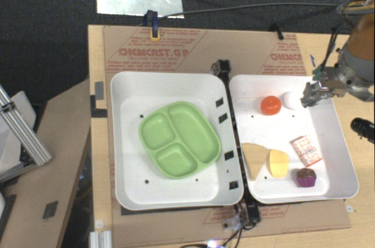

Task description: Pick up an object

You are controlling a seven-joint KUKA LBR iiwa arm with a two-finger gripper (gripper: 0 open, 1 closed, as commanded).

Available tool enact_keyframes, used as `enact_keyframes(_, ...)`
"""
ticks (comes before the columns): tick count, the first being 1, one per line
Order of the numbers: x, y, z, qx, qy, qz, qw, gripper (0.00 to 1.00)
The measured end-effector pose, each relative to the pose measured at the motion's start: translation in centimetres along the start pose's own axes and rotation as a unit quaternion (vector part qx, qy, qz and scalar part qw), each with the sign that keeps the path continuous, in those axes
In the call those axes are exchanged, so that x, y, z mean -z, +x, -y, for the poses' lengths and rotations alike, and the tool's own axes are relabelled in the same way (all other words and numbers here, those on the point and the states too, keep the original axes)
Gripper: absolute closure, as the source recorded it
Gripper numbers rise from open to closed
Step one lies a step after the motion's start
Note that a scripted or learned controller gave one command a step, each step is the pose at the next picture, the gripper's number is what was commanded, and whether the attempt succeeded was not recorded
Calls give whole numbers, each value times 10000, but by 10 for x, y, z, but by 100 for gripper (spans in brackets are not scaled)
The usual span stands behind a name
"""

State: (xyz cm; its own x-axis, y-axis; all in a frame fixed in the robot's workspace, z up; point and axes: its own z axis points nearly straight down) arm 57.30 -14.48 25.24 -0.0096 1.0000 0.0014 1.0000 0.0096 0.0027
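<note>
**Choosing a clean target in the right bin**

The nearest candidate is a small white ball [290, 99] at the far side of the right bin [345, 179], touching or just beside an orange ball [270, 105]. The end effector [310, 94] hangs just to the right of the white ball; at this size I cannot tell how it is set, and nothing is seen held in it.

Doing this step well means centring over one object — a descent between the two balls would likely nudge both away, since round things roll. The white ball looks the shorter move; the orange one is the larger and easier to straddle.

Nearer the front lie flatter, steadier choices: a red-and-white packet [306, 150], a yellow piece [279, 162] against a tan wedge [255, 158], and a purple object [306, 177]. These sit well apart from the balls.

The left bin [126, 124] carries a green divided plate [179, 139], and both bins rest on the cardboard-covered surface [246, 44].
</note>
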Motion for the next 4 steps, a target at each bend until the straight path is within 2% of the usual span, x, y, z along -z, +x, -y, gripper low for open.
enact_keyframes(3,-34,149,30,-1,18,-6,10000,100)
enact_keyframes(4,-28,198,31,2,4,-2,10000,100)
